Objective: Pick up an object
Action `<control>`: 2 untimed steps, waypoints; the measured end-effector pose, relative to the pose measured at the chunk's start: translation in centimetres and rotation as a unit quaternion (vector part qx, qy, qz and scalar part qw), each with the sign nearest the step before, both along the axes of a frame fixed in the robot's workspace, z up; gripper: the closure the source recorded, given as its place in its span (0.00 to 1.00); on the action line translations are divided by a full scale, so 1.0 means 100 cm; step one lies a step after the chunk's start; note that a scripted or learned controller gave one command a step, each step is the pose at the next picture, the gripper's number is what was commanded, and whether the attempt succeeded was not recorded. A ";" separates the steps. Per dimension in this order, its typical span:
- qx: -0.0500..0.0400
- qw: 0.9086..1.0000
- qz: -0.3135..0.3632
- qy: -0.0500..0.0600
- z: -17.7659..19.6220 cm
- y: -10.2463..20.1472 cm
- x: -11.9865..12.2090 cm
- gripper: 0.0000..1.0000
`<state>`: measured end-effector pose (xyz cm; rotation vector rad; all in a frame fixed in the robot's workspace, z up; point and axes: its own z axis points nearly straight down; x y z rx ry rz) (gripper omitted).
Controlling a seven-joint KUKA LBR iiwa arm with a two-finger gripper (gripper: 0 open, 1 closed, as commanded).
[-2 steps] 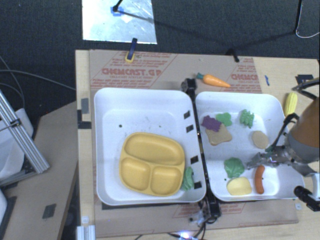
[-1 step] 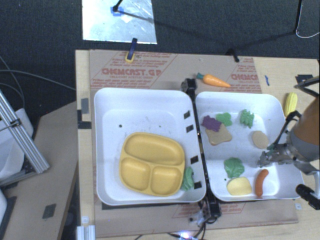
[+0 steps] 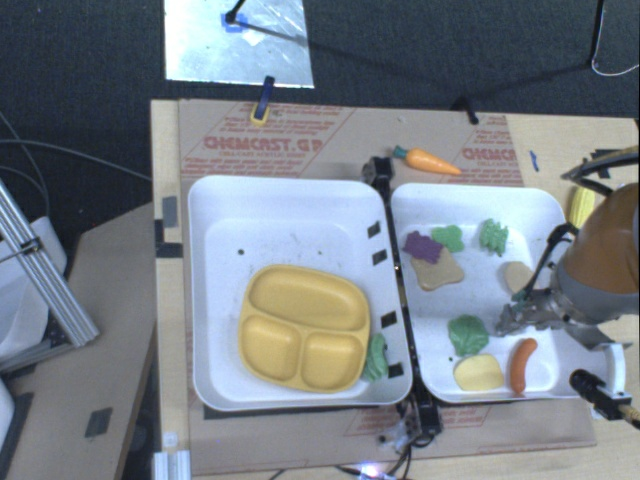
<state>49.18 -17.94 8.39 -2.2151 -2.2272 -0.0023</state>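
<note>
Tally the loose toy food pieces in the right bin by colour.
Green: 3
Purple: 1
Tan: 2
Yellow: 1
Orange-red: 1
Total: 8

camera view: fixed overhead | slanted down | both bins (image 3: 300, 193) in frame, mid-distance

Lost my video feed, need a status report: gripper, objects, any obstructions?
Gripper low in right bin. Sausage just below it, loose. Green piece close alongside.
</note>
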 end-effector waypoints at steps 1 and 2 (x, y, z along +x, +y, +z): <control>0.000 1.000 0.000 0.000 0.000 0.038 0.001 1.00; 0.000 1.000 -0.001 0.000 0.000 0.051 -0.005 1.00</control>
